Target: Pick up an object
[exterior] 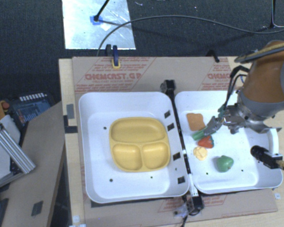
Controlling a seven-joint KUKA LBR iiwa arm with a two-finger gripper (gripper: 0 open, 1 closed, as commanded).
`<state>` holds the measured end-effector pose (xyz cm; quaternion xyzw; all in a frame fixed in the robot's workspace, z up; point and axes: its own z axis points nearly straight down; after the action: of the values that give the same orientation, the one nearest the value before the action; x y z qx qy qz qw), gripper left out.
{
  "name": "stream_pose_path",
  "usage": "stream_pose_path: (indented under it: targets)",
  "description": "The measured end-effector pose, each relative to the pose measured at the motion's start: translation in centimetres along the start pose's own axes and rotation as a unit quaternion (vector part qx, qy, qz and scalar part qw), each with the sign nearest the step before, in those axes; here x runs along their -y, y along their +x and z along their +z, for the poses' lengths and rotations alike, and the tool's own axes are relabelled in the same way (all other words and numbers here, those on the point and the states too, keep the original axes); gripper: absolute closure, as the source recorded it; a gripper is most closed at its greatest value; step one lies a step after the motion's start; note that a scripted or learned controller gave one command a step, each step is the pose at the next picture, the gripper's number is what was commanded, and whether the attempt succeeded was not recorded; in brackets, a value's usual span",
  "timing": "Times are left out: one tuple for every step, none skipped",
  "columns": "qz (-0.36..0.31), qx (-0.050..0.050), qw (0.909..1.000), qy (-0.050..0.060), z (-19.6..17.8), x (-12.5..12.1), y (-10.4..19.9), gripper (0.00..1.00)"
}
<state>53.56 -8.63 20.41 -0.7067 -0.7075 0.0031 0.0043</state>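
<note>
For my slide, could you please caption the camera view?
Tool poised over small red-and-green toy vegetable in right white bin; yellow three-compartment plastic tray in left white bin.

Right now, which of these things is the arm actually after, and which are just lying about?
Part of the job:
gripper
orange slab
red-and-green piece
pale yellow piece
green lump
right bin

Just lying about:
yellow divided tray
left bin
blue-and-yellow clamp

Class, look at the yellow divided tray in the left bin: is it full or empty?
Empty. The yellow tray shows three bare compartments; the food items, such as the green piece, lie in the right bin.
</note>
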Motion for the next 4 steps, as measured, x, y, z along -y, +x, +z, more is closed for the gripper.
stream_pose_path:
  targets:
    - [-0.001,0.001,1.0,-0.006,-0.5,-0.3,0.0,0.0]
    - [0.0,0.0,1.0,-0.003,5.7,-0.6,0.3,0.0]
    - [0.001,0.001,1.0,-0.003,10.8,-0.3,-0.7,0.0]
    - [0.0,0.0,1.0,-0.006,11.9,-0.4,-0.7,0.0]
